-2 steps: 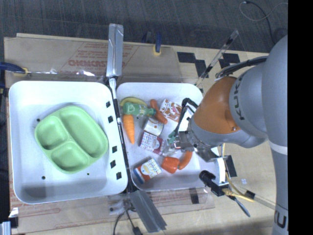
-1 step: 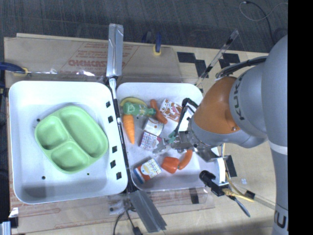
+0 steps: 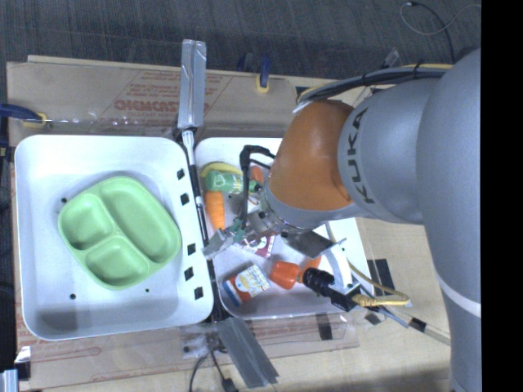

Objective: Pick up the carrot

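Arm over right bin, carrot not picked up.

I see the arm (image 3: 384,153) reaching in from the right, orange band above the wrist, with the pincer (image 3: 237,233) low in the right bin (image 3: 347,235) near its left wall; I cannot tell whether the pincer is apart or together. The carrot (image 3: 215,209) lies in that same bin, along the left wall, just left of the pincer tip, under a yellow-green toy (image 3: 219,176). Further down the bin I see a small bottle with an orange cap (image 3: 263,278). The left bin (image 3: 49,300) holds a green divided plate (image 3: 119,231). Both bins sit on the tabletop (image 3: 122,345).
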Controlling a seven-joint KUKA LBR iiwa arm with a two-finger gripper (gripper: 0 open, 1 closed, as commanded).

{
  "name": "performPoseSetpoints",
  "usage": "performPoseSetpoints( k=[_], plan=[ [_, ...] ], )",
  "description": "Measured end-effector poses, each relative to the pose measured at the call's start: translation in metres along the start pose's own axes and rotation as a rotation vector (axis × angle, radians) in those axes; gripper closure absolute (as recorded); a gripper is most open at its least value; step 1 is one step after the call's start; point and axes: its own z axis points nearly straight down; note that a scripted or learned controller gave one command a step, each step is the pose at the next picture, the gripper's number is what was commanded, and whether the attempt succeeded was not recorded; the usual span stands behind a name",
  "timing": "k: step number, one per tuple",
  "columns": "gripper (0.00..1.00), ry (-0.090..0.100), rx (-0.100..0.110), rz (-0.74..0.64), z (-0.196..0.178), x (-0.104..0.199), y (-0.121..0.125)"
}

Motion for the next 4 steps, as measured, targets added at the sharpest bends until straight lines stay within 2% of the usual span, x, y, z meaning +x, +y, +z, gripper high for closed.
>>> performPoseSetpoints(
  k=[4],
  plan=[
    [0.00,0.000,0.000,0.001,0.0000,-0.0004,-0.0002]
  ],
)
